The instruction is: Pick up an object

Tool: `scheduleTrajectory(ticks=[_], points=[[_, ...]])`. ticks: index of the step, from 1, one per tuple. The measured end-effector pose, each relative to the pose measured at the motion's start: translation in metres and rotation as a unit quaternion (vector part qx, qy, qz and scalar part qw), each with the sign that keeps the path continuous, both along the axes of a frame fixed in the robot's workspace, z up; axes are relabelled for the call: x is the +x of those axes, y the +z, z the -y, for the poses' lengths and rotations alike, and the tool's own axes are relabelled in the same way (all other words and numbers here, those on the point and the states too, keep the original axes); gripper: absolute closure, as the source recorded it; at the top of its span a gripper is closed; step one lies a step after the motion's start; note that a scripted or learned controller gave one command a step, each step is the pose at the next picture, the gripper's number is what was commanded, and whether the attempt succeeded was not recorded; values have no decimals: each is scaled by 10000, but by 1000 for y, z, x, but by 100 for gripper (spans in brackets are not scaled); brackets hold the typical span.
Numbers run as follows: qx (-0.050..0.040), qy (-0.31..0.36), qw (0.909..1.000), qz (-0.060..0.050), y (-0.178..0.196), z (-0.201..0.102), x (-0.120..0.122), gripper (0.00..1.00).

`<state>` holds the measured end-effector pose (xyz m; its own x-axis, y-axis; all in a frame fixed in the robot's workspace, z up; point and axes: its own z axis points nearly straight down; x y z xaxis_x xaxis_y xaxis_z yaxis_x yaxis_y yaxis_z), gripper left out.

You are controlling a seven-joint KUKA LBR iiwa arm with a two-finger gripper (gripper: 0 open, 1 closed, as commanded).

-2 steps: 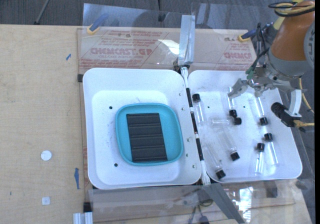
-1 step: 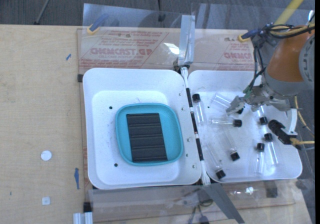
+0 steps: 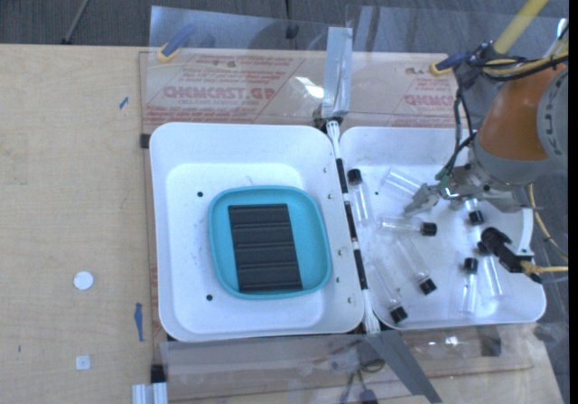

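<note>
Desk (image 3: 63, 167) of pale wood comes first in our view, carrying two shallow white plastic bins side by side. We see the left bin (image 3: 181, 158) holding one turquoise rounded tray (image 3: 221, 248) with a dark ribbed insert (image 3: 264, 248) lying flat in it. The right bin (image 3: 519, 303) holds the task's things: small clear plastic vials with black caps, scattered and lying at different angles. We count roughly nine or ten of them, though their clear bodies blur into the white floor, so we cannot be sure of the number. One vial (image 3: 358, 194) lies along the bin's left wall, another vial (image 3: 408, 227) rests near the centre, and a third vial (image 3: 391, 305) sits near the front edge.

The grey arm with its orange band (image 3: 508, 122) reaches in from the right, and its end effector (image 3: 423, 202) sits low over the upper middle of the right bin, close beside the central vials. Its fingers (image 3: 415, 205) look drawn close together, but we cannot tell for certain whether they are apart or closed, and we see nothing held between them.

We judge the task as not yet done: every vial we can make out lies on the bin floor, so gripping one and lifting it both remain.
</note>
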<state>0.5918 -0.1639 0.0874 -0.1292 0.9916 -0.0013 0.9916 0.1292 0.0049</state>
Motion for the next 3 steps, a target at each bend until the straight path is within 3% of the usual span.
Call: scheduleTrajectory(ticks=[1, 2, 3], points=[[-5, -125, 9999, -7, 0, 24, -74, 0], [8, -186, 9998, 3, 1, -29, -111, 0], [-2, -204, 9998, 45, 12, -27, -108, 100]])
